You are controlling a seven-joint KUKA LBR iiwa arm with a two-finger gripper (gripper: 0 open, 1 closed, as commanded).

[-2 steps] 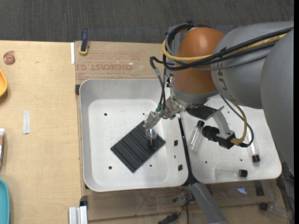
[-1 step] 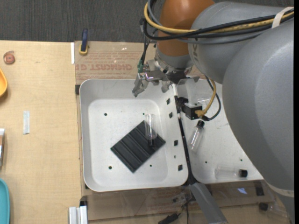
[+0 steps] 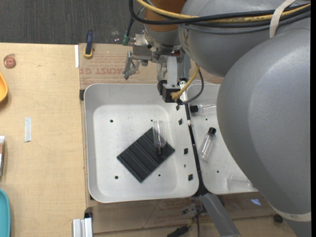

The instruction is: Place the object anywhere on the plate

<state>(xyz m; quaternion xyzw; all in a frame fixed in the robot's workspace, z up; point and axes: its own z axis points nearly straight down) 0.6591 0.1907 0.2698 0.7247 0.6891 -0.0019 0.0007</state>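
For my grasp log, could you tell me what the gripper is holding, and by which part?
Nothing: the two-finger gripper hangs above the left white bin's far rim; a clear tube lies on the black ridged plate.

We see the two bins (image 3: 94,147) as smooth white plastic with a soft sheen; the plate (image 3: 145,154) in the left bin looks matt black and ribbed, likely plastic; the tube (image 3: 158,135) lying on it is clear and glossy with a black cap; the table (image 3: 39,107) along its left edge is pale, matt wood; the arm (image 3: 261,98) has a smooth grey satin shell; the pincer (image 3: 148,68) looks like bare metal.
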